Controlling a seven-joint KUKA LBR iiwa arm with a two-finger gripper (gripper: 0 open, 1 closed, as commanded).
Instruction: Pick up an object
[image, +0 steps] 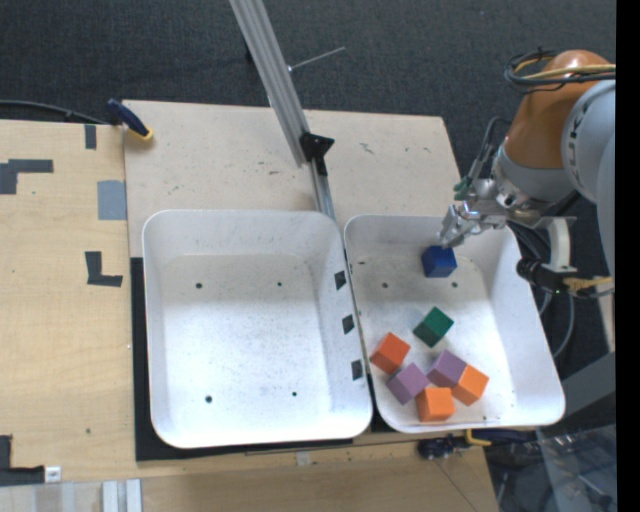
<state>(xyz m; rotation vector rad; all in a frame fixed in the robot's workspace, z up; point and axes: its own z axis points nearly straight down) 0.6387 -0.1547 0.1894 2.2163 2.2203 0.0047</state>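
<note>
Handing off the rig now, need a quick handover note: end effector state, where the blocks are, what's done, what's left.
End effector: low over the far end of the right bin, right above the blue block; too small to tell whether it grips it.
Blue block: looks to be on the bin floor, apart from the others.
Other blocks, all in the right bin: green block mid-bin; three orange blocks and two purple blocks clustered at the near end.
Left bin: no blocks.
Done: approach to blue. Left: confirm grasp, lift.
</note>
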